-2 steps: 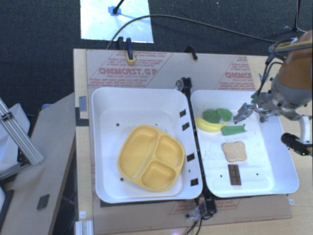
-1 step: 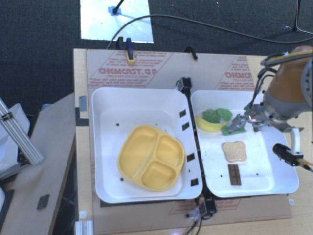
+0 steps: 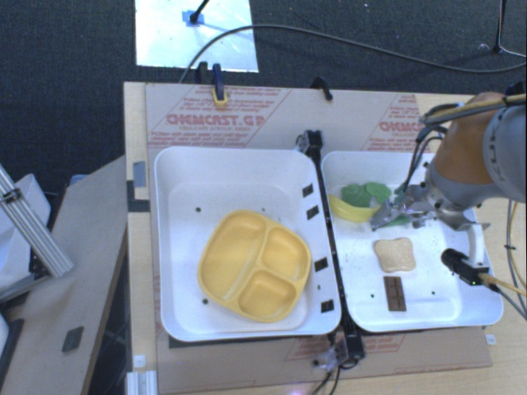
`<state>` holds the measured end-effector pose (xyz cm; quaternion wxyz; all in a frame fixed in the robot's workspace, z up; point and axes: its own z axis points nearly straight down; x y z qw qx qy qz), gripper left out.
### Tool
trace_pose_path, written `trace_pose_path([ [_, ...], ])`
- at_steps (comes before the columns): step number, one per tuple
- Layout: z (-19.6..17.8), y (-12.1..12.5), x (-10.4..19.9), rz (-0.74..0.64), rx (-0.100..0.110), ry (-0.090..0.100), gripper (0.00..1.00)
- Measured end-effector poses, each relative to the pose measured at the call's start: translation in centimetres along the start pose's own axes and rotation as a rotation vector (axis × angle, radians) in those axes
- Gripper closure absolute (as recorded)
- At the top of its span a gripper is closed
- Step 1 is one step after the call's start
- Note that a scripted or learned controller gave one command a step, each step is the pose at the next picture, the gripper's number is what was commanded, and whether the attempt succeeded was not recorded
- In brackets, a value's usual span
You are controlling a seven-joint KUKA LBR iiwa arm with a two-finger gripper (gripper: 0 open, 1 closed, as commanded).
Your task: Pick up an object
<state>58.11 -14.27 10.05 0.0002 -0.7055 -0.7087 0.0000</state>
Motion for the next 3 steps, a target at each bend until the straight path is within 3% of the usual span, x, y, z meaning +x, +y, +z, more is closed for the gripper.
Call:
trace_pose_path([
  [1, 1.6, 0.1, 0.0, 0.002, 0.0, 0.0, 0.0],
  [2, 0.5, 0.2, 0.0, 0.001, -0.004, -0.001, 1.0],
  [3, -4.5, 0.5, 1.0, -0.001, -0.005, -0.001, 1.0],
])
